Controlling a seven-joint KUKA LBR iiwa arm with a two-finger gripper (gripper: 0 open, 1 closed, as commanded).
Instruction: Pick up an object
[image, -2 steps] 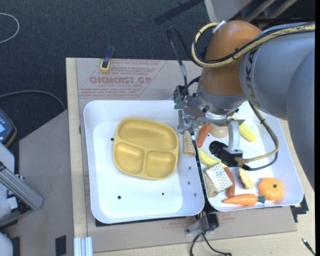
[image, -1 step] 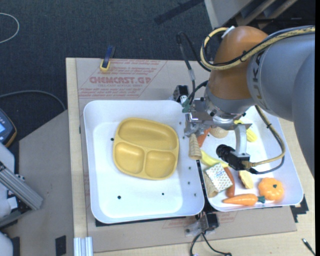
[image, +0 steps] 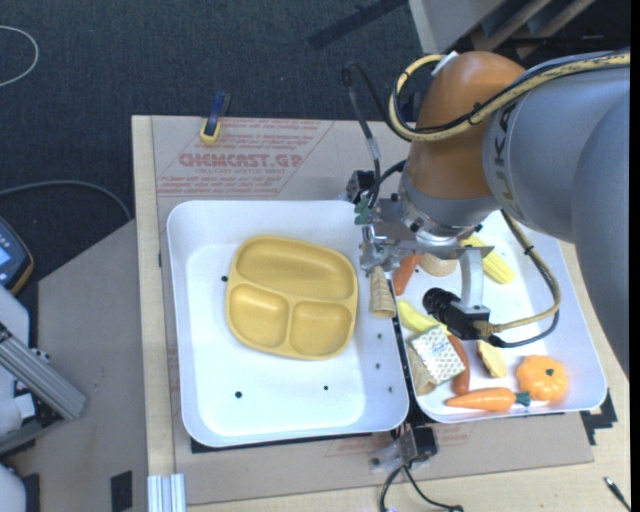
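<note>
My gripper (image: 385, 258) hangs over the seam between the two bins, under the arm's orange band. Directly below it a tan waffle cone (image: 382, 295) lies across the inner rim of the left bin (image: 260, 390), its upper end touching or just under the gripper. A small orange carrot piece (image: 404, 273) lies right beside the gripper in the right bin (image: 590, 370). The arm hides much of the right bin's back half.
A yellow divided plate (image: 292, 297) lies in the left bin. The right bin holds toy food: a pumpkin (image: 543, 377), a long carrot (image: 481, 400), a speckled pale block (image: 434, 352), corn (image: 497, 266) and a yellow piece (image: 415, 318). A black cable loops across them.
</note>
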